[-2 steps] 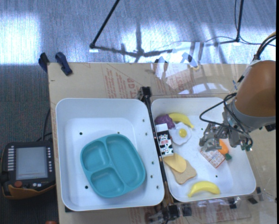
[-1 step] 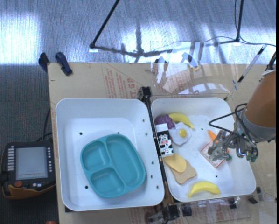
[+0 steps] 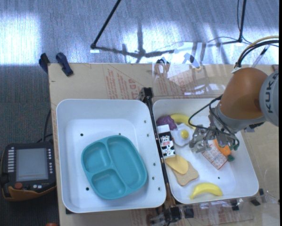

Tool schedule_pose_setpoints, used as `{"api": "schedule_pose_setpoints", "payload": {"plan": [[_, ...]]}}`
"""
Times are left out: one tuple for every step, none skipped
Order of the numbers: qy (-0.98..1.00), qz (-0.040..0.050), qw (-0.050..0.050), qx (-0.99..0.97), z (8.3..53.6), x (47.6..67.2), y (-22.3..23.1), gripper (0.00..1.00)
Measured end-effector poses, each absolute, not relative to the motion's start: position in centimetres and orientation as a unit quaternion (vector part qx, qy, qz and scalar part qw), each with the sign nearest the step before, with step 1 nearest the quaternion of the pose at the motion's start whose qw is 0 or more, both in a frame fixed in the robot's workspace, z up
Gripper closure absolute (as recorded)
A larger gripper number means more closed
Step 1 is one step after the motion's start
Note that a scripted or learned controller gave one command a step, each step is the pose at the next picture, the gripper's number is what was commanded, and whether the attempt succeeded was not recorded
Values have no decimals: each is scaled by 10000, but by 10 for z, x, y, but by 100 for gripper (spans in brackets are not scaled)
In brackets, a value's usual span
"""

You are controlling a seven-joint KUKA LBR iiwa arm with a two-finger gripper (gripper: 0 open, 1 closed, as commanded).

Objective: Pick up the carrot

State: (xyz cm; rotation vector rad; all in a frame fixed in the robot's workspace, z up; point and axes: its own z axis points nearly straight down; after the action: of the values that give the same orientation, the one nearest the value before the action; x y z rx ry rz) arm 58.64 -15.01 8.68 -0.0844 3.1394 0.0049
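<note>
1. Teal, a sectioned plate [image 3: 113, 172] was seen lying in the left bin [image 3: 65, 121], away from the work.
2. The gripper [image 3: 208, 139] was lowered beside the carrot [image 3: 224, 149] in the right bin [image 3: 244, 173], presumably for grasping; the jaw state could not be told.

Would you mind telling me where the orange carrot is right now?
The orange carrot lies in the right white bin, toward its right side, just under the gripper and beside the red-and-white carton.
</note>
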Motion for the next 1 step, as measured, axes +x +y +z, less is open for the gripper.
{"api": "schedule_pose_setpoints", "payload": {"plan": [[9947, 6, 10, -1031, 126, 558, -163, 100]]}}
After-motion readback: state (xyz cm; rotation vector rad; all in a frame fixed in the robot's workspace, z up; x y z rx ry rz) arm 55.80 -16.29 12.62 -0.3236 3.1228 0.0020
